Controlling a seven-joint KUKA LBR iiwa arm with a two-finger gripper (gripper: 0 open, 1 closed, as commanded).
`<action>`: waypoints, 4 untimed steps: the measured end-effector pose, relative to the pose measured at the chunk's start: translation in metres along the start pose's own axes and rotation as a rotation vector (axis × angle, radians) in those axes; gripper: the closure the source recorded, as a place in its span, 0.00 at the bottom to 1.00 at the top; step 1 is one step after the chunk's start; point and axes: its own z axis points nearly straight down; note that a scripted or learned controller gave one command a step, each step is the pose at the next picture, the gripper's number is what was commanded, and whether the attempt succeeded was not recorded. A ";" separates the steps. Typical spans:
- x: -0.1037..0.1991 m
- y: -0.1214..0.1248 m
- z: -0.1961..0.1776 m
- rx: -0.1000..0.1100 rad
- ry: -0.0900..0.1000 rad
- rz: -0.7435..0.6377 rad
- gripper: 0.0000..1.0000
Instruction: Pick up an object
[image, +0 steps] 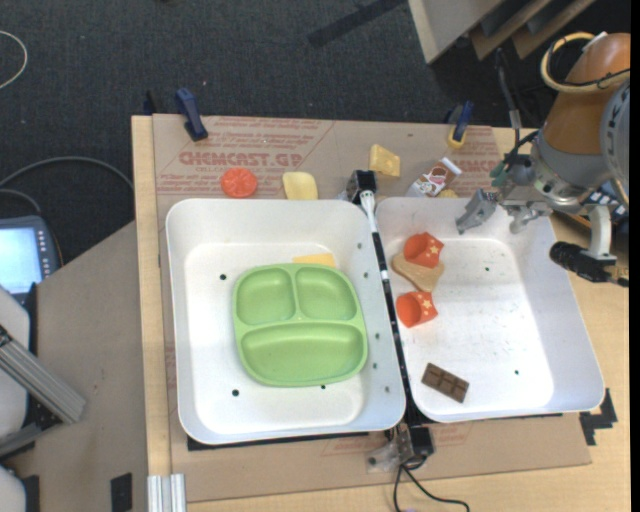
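Your hand (497, 213) hangs over the far edge of the right bin (540, 360), up at about one o'clock, fingers spread open with nothing between them. One dark finger (474, 215) points down toward the bin's back wall, the other sits just to its right. Below and left of the hand, at around ten o'clock in that bin, you have a red cup-like piece (424, 247) resting on a tan wedge (412, 270), the two touching. Just beneath them sits a second red piece (416, 308), close but apart. Down at six o'clock lies a brown chocolate bar (445, 382), well clear of the rest. In the left bin (200, 390), a green divided plate (298, 325) takes the centre, with a pale yellow slab (315, 261) peeking out at its twelve o'clock edge. On the worktop (300, 140) behind the bins: an orange disc (239, 183), a yellow block (299, 185), another yellow piece (384, 160) and a small printed packet (434, 180).
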 end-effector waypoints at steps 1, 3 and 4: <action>0.058 -0.099 0.048 0.018 0.005 0.006 0.00; 0.063 -0.092 0.077 0.017 0.002 0.011 0.00; -0.019 -0.028 0.058 -0.005 -0.008 0.011 0.00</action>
